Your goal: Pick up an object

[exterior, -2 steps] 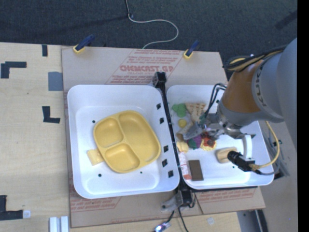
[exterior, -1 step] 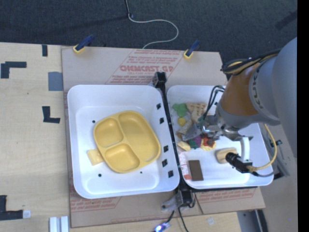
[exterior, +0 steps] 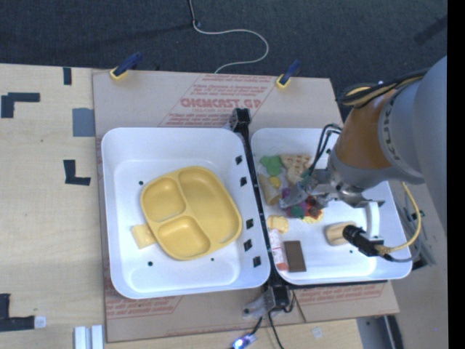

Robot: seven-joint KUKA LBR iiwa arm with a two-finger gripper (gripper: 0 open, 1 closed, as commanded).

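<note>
Hovering low over the small toy pile (exterior: 294, 195), the end effector (exterior: 314, 192) has them directly beneath and leftward; its opening cannot be told.

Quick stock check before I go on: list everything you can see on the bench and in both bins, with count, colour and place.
White bins: 2, side by side; left bin, right bin.
Divided plate: 1, yellow, middle of the left bin.
Yellow block: 1, touching the plate's lower-left edge.
Pile of small items: several, green, tan, yellow, red and purple, upper left of the right bin; exact count unclear.
Brown block: 1, flat, near the right bin's front edge.
Tan piece: 1, right bin, right of the brown block.
Clamps: 2, blue and yellow, cardboard's back edge.
Arm: 1, grey with orange band, over the right bin.
Gripper: 1, down in the pile.
</note>
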